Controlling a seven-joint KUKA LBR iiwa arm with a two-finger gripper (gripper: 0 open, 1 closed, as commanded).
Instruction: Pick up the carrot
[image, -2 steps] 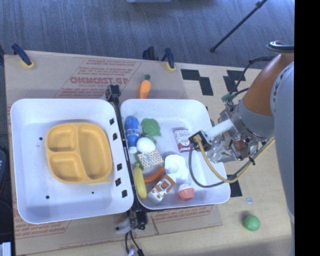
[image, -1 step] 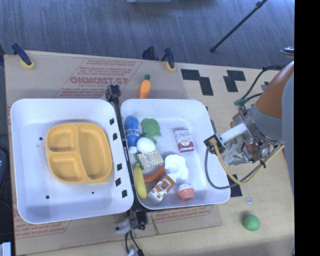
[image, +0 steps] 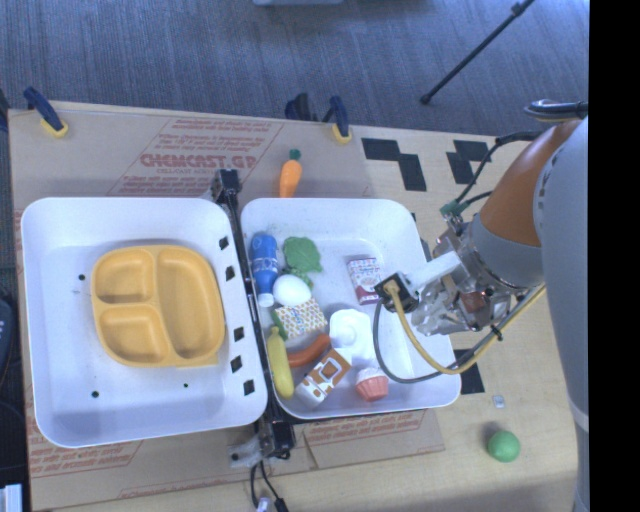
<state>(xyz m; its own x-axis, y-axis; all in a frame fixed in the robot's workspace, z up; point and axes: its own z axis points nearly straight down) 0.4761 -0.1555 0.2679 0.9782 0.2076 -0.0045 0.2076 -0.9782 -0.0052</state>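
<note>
Beyond the far rim of the right-hand bin (image: 425, 245), out on the cardboard-covered surface (image: 120, 140), lay the carrot (image: 290, 176), orange with a green top, lying lengthwise and just clear of the bin's edge, near the blue clamps (image: 337, 115). The arm (image: 530, 210) reached in from the right, and its pincer (image: 440, 305) hung over the near right part of that bin, well apart from the carrot; whether it was spread or pressed together I could not tell, with yellow cable (image: 420, 350) and hardware crowding it, and nothing showed held in it. To my eye the pick had not begun: this was still the approach, and the next move would call for travel across the bin to its far side, out over the rim, then a descent onto the carrot, likely gripping across its narrow width. The clutter in the bin looked a distraction, since an orange-red sausage-like piece (image: 308, 351) lay beside a banana (image: 279, 365), with a blue bottle (image: 263, 255), a green leafy toy (image: 301, 253), a white egg (image: 292, 290), small cartons (image: 363, 274) and a cupcake (image: 371, 384). A yellow divided plate (image: 158, 303) sat in the left bin (image: 50, 400), and a green ball (image: 503, 445) rested off by itself. Red print on the cardboard read something like "CHEMCAST GP"; the smaller lines were too faint for me to make out.
</note>
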